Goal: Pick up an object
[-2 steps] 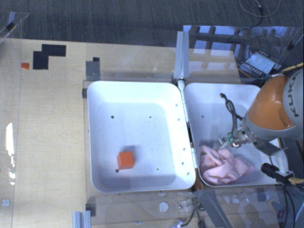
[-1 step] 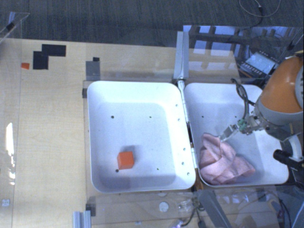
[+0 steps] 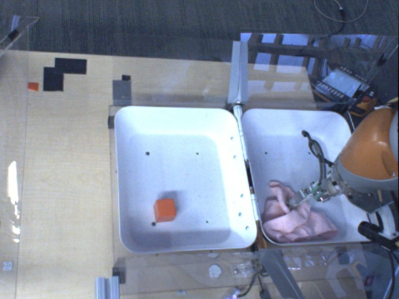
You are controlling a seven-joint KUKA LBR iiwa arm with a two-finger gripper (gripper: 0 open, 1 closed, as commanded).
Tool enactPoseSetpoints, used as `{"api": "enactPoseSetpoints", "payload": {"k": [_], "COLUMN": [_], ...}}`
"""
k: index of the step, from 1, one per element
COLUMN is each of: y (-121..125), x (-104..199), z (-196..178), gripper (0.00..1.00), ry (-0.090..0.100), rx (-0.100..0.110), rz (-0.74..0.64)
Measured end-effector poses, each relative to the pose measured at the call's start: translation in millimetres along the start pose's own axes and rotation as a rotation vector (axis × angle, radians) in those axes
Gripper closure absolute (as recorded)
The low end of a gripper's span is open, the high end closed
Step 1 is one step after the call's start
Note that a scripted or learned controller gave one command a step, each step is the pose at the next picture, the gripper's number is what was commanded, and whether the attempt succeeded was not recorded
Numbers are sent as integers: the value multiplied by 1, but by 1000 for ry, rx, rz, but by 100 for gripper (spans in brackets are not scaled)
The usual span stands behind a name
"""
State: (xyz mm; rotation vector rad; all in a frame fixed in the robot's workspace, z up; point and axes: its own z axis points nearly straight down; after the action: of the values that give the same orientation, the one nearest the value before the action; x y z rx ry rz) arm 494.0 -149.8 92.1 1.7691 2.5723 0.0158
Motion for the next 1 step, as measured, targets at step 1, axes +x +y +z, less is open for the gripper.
{"api": "enactPoseSetpoints", "payload": {"k": [1], "y": [25], "x": [38], "z": [0], "gripper": [0], "ry": [-2], "rx": [0], "rz": [153]}}
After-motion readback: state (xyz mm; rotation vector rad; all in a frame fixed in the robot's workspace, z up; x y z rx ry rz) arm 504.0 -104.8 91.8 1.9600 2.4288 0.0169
